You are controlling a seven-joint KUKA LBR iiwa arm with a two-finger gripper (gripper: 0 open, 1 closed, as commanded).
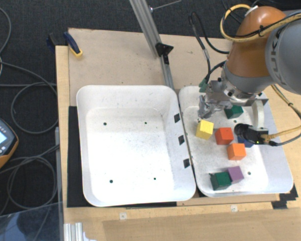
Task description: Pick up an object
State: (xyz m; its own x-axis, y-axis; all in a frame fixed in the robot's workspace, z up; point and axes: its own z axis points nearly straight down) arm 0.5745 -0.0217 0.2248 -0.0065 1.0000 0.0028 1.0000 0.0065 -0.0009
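Grey metal gripper [206, 110] hangs over the right bin [276, 177]; its finger state cannot be determined. Yellow block [204, 129] lies directly below the gripper. Red block [223, 135] sits beside the yellow block, orange block [236, 151] further right, green block [221, 180] and purple block [236, 173] nearer the front rim.

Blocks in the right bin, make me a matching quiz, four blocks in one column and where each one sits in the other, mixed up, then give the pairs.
Blocks:
1. yellow block
2. purple block
3. red-orange block
4. dark green block

Places:
A. touching the purple block's left side, nearest the bin's front edge
B. just below the tool
C. between the yellow block and the orange block
D. right of the dark green block

Pairs: 1-B, 2-D, 3-C, 4-A
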